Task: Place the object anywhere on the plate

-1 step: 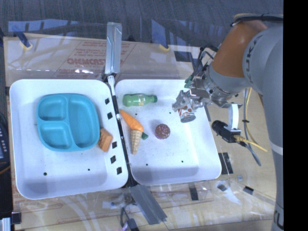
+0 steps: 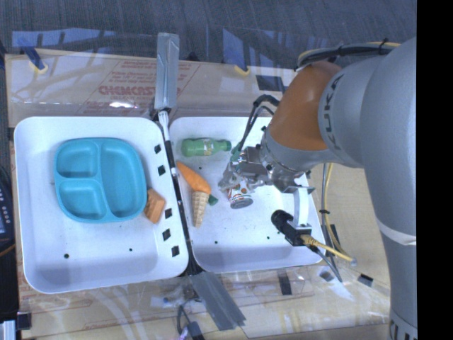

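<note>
A blue divided plate (image 2: pixel 99 179) lies in the left bin (image 2: pixel 42 261). In the right bin (image 2: pixel 241 250), my gripper (image 2: pixel 236 180) hangs low over a small silver can with a red and white label (image 2: pixel 241 199) and seems to touch its top. Whether the can is gripped cannot be made out. Left of the gripper lie an orange carrot (image 2: pixel 193 177), a pale ice cream cone (image 2: pixel 199 207) and a green bottle (image 2: pixel 205 146) near the bin's far wall.
An orange-brown bread-like piece (image 2: pixel 154 205) rests in the left bin against the plate's right edge. A ridge with black clips (image 2: pixel 172 204) divides the two bins. The big grey arm with its orange band (image 2: pixel 311 112) covers the right bin's right side.
</note>
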`<state>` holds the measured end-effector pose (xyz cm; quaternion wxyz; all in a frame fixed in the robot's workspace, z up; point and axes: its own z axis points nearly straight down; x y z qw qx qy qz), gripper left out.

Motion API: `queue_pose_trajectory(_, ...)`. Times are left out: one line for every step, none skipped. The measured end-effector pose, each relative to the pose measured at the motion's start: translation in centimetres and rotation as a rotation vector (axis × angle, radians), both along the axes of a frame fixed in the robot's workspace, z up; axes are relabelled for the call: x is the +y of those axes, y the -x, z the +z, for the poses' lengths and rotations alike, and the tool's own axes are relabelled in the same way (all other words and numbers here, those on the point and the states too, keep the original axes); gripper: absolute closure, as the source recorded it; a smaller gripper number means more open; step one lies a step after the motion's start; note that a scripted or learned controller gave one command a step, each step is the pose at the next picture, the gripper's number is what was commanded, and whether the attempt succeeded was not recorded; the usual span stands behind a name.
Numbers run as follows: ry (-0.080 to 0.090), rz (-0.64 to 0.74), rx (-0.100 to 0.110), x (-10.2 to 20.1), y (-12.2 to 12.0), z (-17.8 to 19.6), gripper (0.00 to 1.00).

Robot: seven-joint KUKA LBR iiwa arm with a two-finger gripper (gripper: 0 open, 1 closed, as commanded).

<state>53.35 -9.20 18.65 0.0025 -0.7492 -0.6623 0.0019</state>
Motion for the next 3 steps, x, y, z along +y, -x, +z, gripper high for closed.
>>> queue_pose_trajectory(0.0,0.117,-0.004,6.6,-2.4,6.9,1.0)
queue_pose_trajectory(0.0,0.139,-0.003,14.3,-3.4,8.1,1.0)
queue_pose_trajectory(0.001,0.138,-0.003,14.3,-3.4,8.1,0.0)
